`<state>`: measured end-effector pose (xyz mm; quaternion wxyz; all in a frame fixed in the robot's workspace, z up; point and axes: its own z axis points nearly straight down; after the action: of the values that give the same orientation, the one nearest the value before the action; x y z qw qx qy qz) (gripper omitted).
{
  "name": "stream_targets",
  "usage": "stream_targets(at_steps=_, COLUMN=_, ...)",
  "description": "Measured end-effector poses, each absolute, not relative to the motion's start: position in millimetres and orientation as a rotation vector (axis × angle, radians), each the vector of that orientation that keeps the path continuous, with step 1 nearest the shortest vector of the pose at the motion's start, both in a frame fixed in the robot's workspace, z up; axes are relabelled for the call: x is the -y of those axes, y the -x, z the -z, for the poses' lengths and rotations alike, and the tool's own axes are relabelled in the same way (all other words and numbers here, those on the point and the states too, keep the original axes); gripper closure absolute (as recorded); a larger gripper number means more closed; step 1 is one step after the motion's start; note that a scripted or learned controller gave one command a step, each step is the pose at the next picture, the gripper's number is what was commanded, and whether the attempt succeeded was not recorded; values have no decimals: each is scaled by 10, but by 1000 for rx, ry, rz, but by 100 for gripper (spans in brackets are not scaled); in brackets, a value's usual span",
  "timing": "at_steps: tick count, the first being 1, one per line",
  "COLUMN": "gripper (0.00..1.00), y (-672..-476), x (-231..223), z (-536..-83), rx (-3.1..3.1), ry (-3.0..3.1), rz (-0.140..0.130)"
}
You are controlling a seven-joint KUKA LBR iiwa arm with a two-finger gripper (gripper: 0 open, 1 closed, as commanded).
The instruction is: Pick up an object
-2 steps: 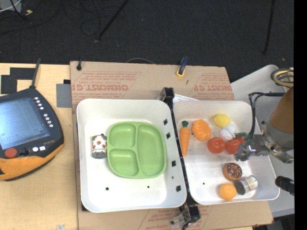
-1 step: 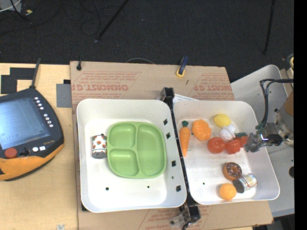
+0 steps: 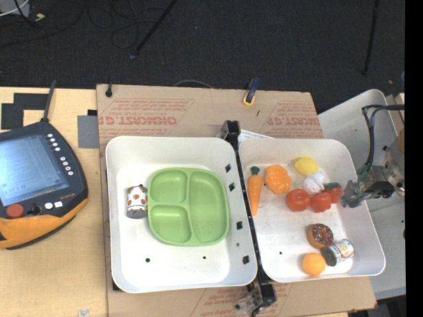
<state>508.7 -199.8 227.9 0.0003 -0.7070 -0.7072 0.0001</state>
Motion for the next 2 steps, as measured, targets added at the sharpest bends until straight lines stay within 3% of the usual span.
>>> stream_targets(at_steps=1, gripper=100, y=-4888, x=1529, z=-2256, rx=2220, ry=2214, rz=-2)
stream_targets(at_steps=2, gripper=100, y=-4931, x=1020, z=-2196, rx=2222, ry=2212, rz=-1)
